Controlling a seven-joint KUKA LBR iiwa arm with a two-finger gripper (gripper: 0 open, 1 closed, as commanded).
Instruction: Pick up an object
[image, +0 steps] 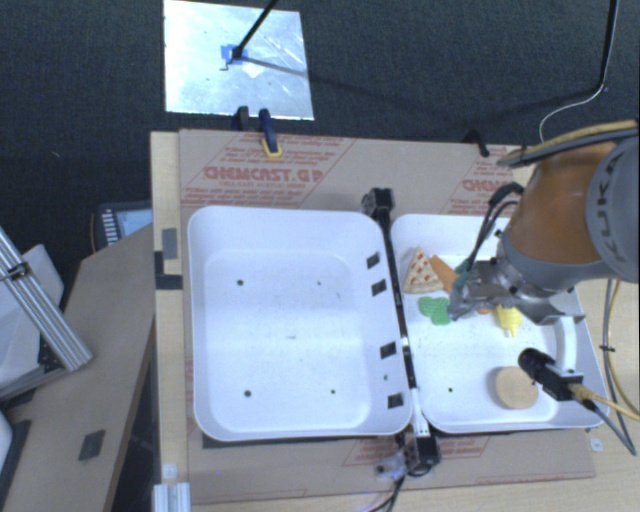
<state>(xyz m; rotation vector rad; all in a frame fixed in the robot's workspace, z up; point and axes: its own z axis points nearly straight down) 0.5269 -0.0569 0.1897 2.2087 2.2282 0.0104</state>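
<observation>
gripper low over right bin, green piece right at its tip

single arm, comes in from the right, gripper (462, 300) sits low in the right bin (470, 415), near the bin's upper middle. can't tell from this angle how the claw stands, the wrist body covers it.

nearest candidate: green piece (435, 310), just beside the gripper on its left, touching or almost, can't say which. its longer side looks to run roughly left-right, slightly tilted. nothing seen clamped in the claw.

other options in same bin: pizza slice toy (422, 271) up and left of the gripper, near the divider; orange piece (443, 267) beside it; yellow piece (509, 320) right of the gripper, partly under the wrist; tan round disc (516, 388) well below, toward the bin's near edge.

judgement: the green piece is the likely target, so the move turns on a small shift left and down onto it. left bin (290, 330) plays no part
</observation>
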